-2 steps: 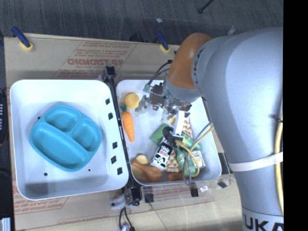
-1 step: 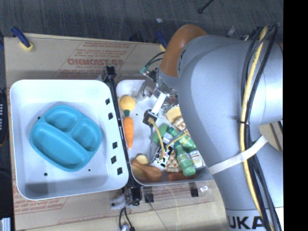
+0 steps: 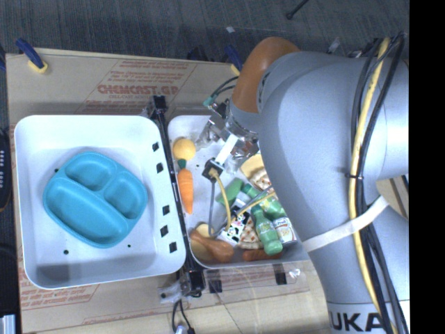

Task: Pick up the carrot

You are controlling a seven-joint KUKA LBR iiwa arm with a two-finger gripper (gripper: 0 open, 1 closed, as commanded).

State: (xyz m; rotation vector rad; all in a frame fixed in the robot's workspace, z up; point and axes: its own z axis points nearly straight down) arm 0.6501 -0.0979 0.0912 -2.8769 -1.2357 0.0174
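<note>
A: Start at the left. What's on the surface [image 3: 104,82]?

B: The left bin [image 3: 28,207] holds 1 blue divided plate [image 3: 95,198]. It has no part in this job.

A: And the carrot?

B: The carrot [image 3: 185,191] lies in the right bin [image 3: 182,122], close against its left wall and running along it. Its green top points toward a yellow lemon [image 3: 183,148] just beyond. Nothing lies over it.

A: Where's the claw?

B: The claw [image 3: 221,136] hangs over the far part of that same bin, right of the lemon, near the carrot but apart from it. I cannot tell whether it is spread or pressed together. The carrot is plainly not in it.

A: So which step?

B: The approach, I'd judge. No grasp has been made.

A: What does the next move call for?

B: A shift left and toward the near side, lining up across the carrot's narrow width, then a descent. The wall leaves little room on that side, and the lemon could get nudged. Further right, the 2 green bottles [image 3: 268,228] beneath the grey arm [image 3: 313,152] are out of the way.
</note>
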